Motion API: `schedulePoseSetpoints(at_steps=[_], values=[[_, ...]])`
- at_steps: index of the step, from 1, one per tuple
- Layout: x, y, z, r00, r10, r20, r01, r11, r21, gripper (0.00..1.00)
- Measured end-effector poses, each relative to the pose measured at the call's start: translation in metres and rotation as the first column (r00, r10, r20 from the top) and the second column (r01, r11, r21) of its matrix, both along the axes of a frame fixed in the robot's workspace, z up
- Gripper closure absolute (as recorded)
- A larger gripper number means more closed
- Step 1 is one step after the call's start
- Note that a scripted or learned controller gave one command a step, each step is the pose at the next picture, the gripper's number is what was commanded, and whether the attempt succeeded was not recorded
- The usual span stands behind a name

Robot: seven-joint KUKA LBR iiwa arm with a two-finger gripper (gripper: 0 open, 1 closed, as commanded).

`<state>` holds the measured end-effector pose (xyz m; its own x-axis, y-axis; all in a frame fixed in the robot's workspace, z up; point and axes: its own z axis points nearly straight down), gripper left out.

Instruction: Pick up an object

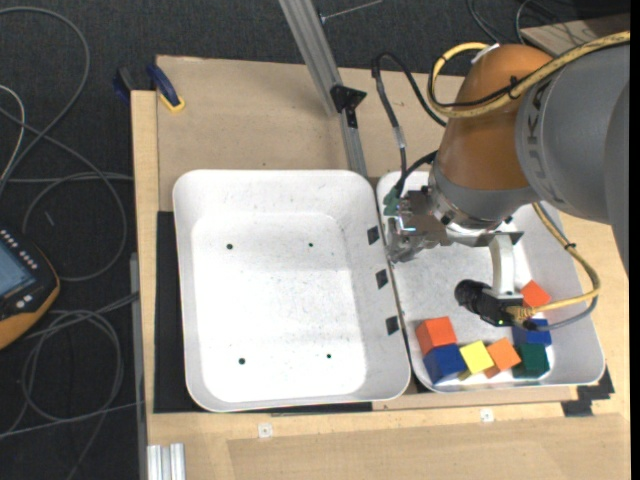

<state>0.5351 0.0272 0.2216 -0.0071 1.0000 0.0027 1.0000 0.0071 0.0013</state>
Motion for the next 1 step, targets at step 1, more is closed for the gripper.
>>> schedulePoseSetpoints(at_steps=[1], values=[[0.0010, 0.0599, 0.0013, 1.000, 0.001, 0.000, -0.001, 1.000, 0.001, 1.00]])
